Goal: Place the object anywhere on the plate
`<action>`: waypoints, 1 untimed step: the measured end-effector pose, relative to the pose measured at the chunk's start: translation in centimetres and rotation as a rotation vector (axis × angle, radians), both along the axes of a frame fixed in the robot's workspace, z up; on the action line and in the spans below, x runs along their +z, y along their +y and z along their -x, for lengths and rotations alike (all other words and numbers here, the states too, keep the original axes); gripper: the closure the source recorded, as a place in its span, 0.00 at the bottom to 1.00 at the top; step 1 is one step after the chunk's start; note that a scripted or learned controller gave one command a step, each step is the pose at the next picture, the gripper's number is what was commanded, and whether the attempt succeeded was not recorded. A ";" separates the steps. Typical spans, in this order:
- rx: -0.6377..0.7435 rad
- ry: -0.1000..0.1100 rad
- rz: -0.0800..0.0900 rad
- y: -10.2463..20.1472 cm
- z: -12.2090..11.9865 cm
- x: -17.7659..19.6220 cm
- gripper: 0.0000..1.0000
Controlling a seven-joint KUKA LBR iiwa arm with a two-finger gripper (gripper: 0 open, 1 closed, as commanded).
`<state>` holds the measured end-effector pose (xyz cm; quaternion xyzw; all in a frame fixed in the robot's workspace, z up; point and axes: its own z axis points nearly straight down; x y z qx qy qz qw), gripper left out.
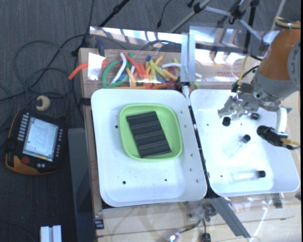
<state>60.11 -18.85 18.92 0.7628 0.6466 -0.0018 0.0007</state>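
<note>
Landmark: green plate (125,130), lying in the middle of the left bin (106,180).
On the plate: dark ridged block (149,134), flat on the plate, covering most of its centre, its long side running from the far rim toward the near rim.
Right bin (288,178): just beside the left bin, on the side of the plate toward the arm.
Gripper (235,110): over the far part of the right bin, well apart from the plate; nothing shows between its fingers.
Fingers: too small and cluttered to read, so I cannot tell whether they are apart or together.
Vial (238,145): clear with a dark cap, lying in the right bin, well apart from the plate and nearer the camera than the gripper.
Syringe (247,175): clear tube with a dark end, lying in the right bin, nearer the camera than the vial.
Pendant (34,141): on the floor beyond the left bin, on the plate's far side from the arm.
</note>
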 end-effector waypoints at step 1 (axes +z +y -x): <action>0.000 0.000 0.000 0.0 0.0 0.0 0.00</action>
